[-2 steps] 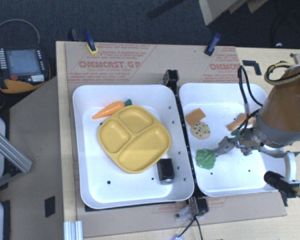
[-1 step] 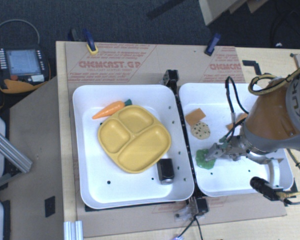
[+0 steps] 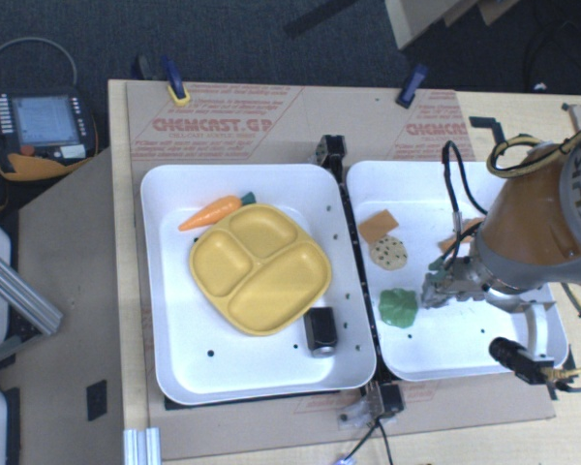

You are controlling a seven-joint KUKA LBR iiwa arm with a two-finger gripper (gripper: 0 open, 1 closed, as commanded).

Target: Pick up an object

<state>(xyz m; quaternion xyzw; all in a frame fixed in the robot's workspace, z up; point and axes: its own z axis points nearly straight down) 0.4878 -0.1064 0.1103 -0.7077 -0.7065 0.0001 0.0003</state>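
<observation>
Within the right shallow white bin [image 3: 523, 361], the grey gripper [image 3: 438, 292] sits just at three o'clock of one green leafy piece [image 3: 398, 307], its finger state impossible to tell; one speckled cookie [image 3: 388, 252] and one tan cracker [image 3: 378, 226] lie at twelve o'clock of the piece

High slanted view over bins [image 3: 271, 177]

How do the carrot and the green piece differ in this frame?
The carrot is orange, long and tapered; the green piece is a squat lump. The carrot lies in the left bin touching the yellow plate; the green piece lies in the right bin beside the pincer.
</observation>
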